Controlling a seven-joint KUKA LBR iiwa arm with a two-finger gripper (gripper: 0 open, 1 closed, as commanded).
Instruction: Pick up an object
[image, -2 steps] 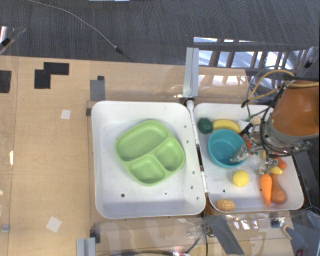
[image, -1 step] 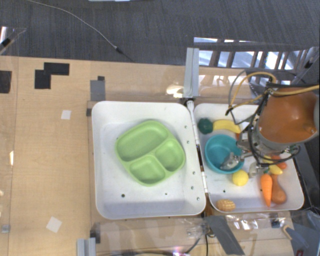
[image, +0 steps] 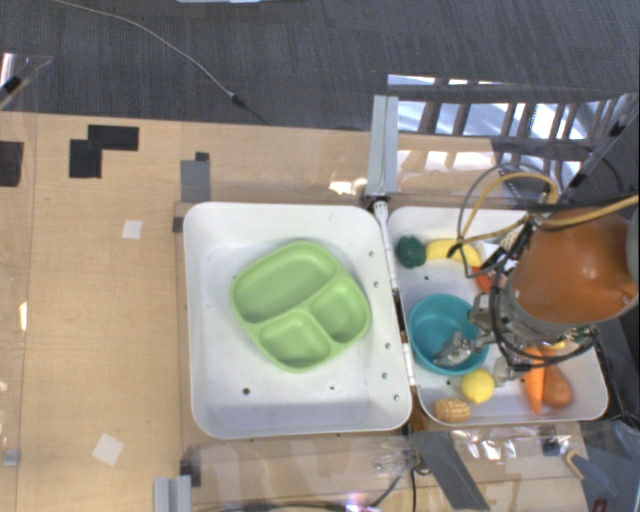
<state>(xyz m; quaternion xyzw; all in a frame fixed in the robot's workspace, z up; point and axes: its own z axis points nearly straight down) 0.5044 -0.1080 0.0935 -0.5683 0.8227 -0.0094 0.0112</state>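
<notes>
Camera view: we see the gripper (image: 460, 348) over the teal bowl (image: 438, 330), the yellow ball (image: 478, 386) just beside that bowl; we cannot tell the jaws' state.

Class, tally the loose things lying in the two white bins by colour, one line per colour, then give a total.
Green: 2, the divided plate and the dark green ball
Yellow: 3, at
Teal: 1, the bowl
Orange: 1, the carrot
Total: 7
</notes>
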